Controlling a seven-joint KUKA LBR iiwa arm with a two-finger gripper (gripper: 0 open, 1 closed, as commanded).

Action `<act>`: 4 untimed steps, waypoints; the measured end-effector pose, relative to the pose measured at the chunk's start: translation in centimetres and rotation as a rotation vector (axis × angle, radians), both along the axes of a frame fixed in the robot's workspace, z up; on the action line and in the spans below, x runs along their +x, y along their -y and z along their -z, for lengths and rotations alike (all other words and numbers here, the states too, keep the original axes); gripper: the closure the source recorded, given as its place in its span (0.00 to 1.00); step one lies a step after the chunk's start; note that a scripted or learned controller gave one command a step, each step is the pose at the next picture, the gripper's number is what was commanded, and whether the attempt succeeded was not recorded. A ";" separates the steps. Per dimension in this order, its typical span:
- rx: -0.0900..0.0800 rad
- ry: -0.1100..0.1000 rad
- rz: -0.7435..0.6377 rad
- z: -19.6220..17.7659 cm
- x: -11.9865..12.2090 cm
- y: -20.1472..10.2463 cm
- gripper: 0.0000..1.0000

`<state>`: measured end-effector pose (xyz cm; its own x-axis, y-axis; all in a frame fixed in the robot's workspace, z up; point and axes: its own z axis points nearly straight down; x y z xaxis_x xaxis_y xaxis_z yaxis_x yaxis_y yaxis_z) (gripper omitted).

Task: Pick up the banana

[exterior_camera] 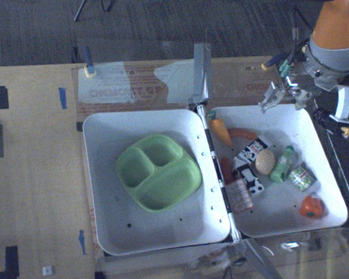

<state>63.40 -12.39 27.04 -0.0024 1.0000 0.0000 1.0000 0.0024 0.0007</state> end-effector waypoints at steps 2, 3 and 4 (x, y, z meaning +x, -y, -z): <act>0.007 0.018 0.637 15.9 -5.9 -2.8 0.00; 0.028 0.051 0.999 16.5 -12.0 -0.7 0.00; 0.005 0.003 1.367 14.7 -7.5 -1.8 0.00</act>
